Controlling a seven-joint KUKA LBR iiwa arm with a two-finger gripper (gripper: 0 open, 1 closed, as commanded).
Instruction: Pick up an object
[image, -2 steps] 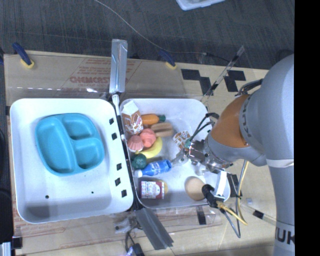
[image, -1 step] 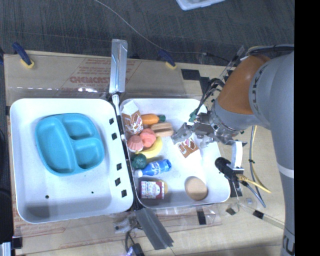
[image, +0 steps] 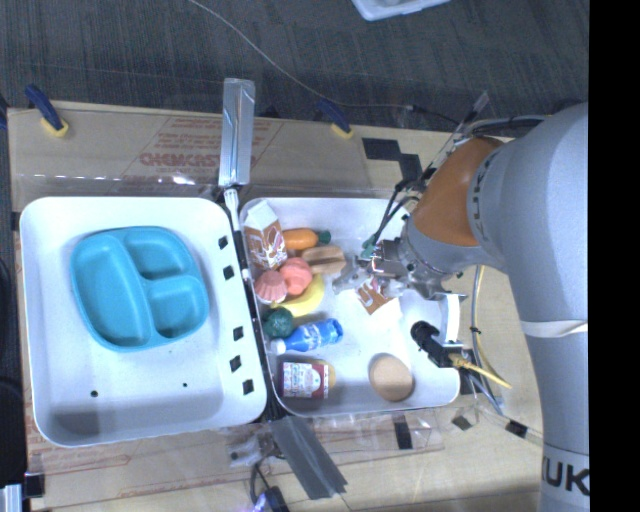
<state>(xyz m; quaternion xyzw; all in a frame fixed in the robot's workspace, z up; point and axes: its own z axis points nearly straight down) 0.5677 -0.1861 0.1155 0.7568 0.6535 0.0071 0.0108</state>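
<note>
End effector (image: 372, 283) reaching into right bin (image: 345, 212), grip state unclear.
It is hovering beside the bun (image: 325, 259); next it needs a clean descent onto one item.

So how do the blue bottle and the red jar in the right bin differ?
The bottle is blue with a white cap and slim; the jar is red-labelled and squatter. The bottle sits mid-bin beside the green ball; the jar sits nearer the bin's front edge. Both lie on their sides near the divider.
</note>
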